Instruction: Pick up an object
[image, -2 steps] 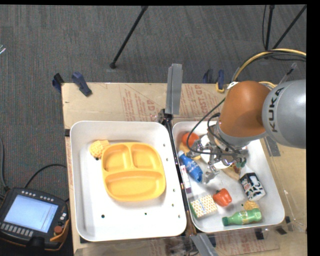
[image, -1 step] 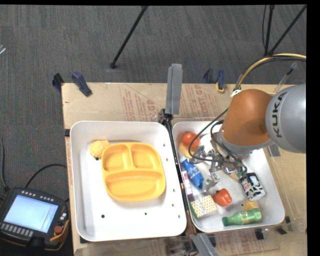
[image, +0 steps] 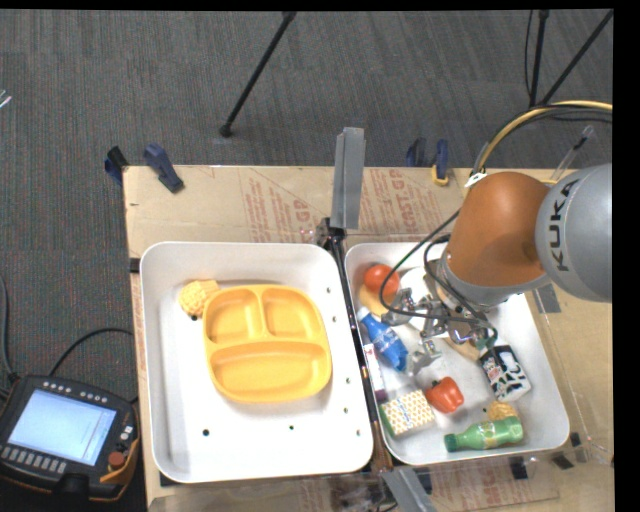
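Observation:
My gripper (image: 428, 338) hangs low over the middle of the right bin (image: 553, 395), under the orange wrist band (image: 495, 235). It is just right of a blue bottle (image: 385, 341) and above a red pepper (image: 445, 394). A red tomato (image: 378, 278) lies at the bin's back left. To the gripper's right lies a black-and-white carton (image: 505, 371). At the front are a patterned cracker box (image: 407, 411) and a green bottle (image: 485, 435). I see nothing lifted off the bin floor.
The left bin (image: 165, 400) holds a yellow divided plate (image: 267, 340) and a small yellow corn piece (image: 197, 295) at its back left. A grey post (image: 348, 190) stands behind the wall between the bins. A teach pendant (image: 65, 435) lies on the floor at the left.

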